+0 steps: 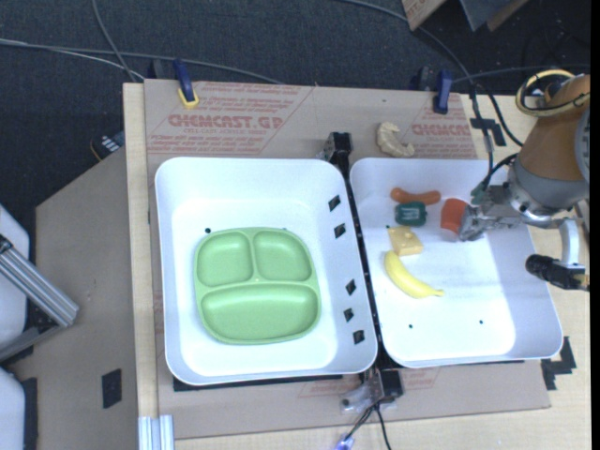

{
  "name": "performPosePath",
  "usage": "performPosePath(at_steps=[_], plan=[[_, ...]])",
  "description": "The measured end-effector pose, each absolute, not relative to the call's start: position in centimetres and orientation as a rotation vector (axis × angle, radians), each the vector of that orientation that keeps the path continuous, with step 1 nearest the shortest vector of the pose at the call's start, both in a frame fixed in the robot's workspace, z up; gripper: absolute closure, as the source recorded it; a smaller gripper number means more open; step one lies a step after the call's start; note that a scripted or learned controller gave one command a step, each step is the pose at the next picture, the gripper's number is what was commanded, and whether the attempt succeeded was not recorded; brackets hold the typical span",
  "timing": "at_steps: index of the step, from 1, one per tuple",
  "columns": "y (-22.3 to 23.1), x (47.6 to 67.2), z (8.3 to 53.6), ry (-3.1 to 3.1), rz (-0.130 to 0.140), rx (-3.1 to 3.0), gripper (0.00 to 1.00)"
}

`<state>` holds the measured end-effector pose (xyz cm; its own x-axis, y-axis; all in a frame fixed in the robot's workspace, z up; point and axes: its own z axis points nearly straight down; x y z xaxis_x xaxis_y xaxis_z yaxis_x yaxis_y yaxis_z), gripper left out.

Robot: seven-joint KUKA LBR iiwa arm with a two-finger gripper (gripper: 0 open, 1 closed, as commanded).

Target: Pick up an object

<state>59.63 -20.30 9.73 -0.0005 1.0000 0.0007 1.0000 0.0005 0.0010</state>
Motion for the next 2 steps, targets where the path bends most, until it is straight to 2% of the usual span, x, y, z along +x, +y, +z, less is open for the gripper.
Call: performPosePath(at_steps=[2], plan=[[-19.2, 59.0, 20.0, 2.220, 0.004, 2.216, 1.00]])
